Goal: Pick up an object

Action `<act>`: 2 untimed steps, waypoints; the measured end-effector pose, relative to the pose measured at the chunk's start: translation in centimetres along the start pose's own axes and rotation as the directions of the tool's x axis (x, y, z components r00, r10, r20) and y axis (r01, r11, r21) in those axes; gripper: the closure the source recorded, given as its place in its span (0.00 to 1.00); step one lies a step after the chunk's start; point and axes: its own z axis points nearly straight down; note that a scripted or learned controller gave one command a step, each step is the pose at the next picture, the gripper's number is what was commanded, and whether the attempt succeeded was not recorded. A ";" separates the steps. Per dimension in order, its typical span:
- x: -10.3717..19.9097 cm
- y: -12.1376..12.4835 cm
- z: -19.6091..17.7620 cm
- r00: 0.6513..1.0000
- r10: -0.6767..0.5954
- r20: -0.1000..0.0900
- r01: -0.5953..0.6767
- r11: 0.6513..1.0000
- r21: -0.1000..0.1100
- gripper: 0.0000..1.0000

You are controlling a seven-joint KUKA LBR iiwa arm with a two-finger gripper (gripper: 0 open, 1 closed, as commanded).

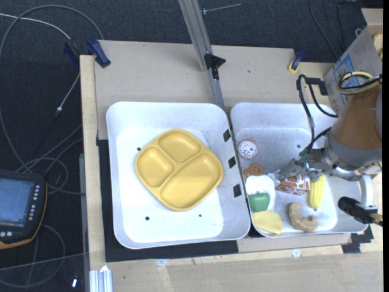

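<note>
Post: slanted metal post, the thing that rises closest to the camera, climbs from between the two bins past the desk's far edge.
Arm: grey with an orange-brown band, arm reaches in over the desk's right edge and bends down into the right bin.
Claw: claw sits low in the middle of the right bin, just above the toy pile; whether it is released or clenched I cannot tell, as the wrist and cables crowd it.
Left bin: left bin carries a yellow divided plate lying flat near its middle, well apart from the claw.
Right bin, near edge: green pepper with a pale yellow piece just beside it toward the desk's front edge, and a tan lumpy toy next to those.
Right bin, middle: corn cob lies just beside the claw, with a red-and-white packet touching or nearly touching the claw's tip.
Right bin, left wall: small white round toy and a pretzel rest near the wall shared with the left bin.
Done: claw is brought down among the toys, close to the packet and the corn.
Left: nothing appears lifted; every toy seems to rest on the bin floor, so the grip and the lift both look still to come.
Likely target: packet or corn, judging by nearness alone.
</note>
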 end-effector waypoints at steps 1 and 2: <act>0.0 0.2 -1.1 1.000 0.001 0.002 -0.001 1.000 -0.006 1.00; 0.6 0.4 -5.7 1.000 0.000 0.001 0.000 1.000 0.004 1.00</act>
